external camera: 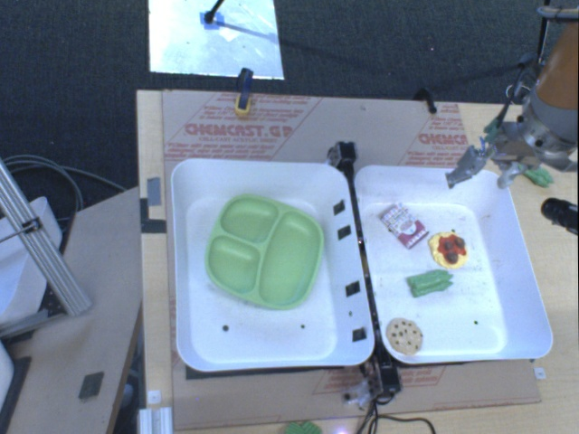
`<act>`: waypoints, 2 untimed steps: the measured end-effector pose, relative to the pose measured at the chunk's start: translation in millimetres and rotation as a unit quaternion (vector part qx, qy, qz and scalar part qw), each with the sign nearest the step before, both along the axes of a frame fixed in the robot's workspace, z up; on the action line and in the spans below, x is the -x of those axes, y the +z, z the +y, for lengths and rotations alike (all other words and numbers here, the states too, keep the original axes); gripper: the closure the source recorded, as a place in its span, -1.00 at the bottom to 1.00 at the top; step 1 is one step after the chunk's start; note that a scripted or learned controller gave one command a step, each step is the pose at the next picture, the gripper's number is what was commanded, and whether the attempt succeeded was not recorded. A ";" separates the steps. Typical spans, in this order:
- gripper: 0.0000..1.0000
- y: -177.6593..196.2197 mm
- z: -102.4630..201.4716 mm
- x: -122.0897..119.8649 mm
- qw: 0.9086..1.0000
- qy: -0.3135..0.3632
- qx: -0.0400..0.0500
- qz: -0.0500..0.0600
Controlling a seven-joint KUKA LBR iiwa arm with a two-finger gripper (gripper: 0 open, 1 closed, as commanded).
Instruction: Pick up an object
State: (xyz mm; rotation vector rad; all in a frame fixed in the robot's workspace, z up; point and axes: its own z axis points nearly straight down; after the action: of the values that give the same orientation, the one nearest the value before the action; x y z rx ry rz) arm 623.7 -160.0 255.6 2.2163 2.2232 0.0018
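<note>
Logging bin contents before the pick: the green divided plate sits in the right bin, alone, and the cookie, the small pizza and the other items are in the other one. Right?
Wrong bin: in the camera view the green divided plate lies alone in the left bin. The cookie, small pizza and the rest are in the right bin.

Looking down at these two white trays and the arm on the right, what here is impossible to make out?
- Arm: cut off by the right edge of the camera view.
- Claw: blurred, over the right tray's top corner; nothing visible between its fingers.
- Small packet: its print is too small to read.
- Green thing beside the claw: partly hidden behind it, unidentifiable.
- Green object: cut off by the bottom edge.
</note>
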 end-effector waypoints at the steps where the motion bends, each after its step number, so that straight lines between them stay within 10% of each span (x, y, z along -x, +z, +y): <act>1: -1.00 -49.9 42.8 87.6 1.000 -0.001 -0.002 0.006; 2: -1.00 -55.5 91.3 139.2 1.000 0.002 -0.002 0.003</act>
State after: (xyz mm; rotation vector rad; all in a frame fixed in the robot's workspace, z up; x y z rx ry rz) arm 484.5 -68.7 200.1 2.2173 2.2314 -0.0003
